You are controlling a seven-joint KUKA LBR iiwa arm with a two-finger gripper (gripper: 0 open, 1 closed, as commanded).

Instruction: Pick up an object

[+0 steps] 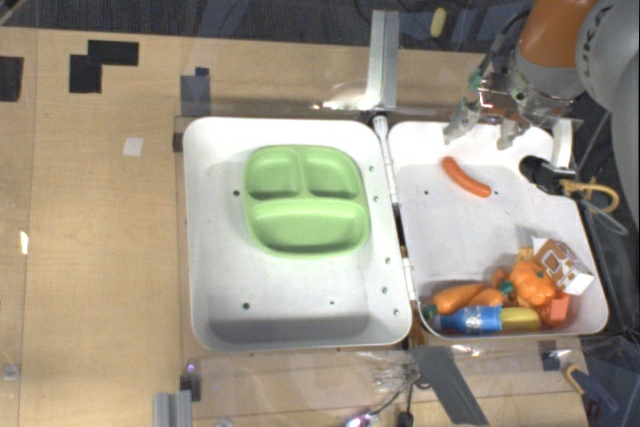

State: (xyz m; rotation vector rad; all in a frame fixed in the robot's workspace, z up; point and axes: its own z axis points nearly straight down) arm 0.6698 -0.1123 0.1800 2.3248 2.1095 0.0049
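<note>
My gripper (pixel 483 132) hangs over the far edge of the right bin (pixel 440 235), open, with nothing between its fingers. An orange-red sausage (pixel 467 177) lies on the bin floor just in front of the gripper, apart from it. At the bin's near edge sits a pile of small things: a carrot (pixel 457 296), a blue bottle (pixel 472 319), a yellow piece (pixel 519 317), orange toys (pixel 530 283) and a white-and-brown packet (pixel 555 260).
In the left bin (pixel 215 245) a green divided plate (pixel 303 197) lies flat. A metal divider rail (pixel 392 205) runs between the two bins. Black patches (pixel 100 63) mark the wooden bench at far left.
</note>
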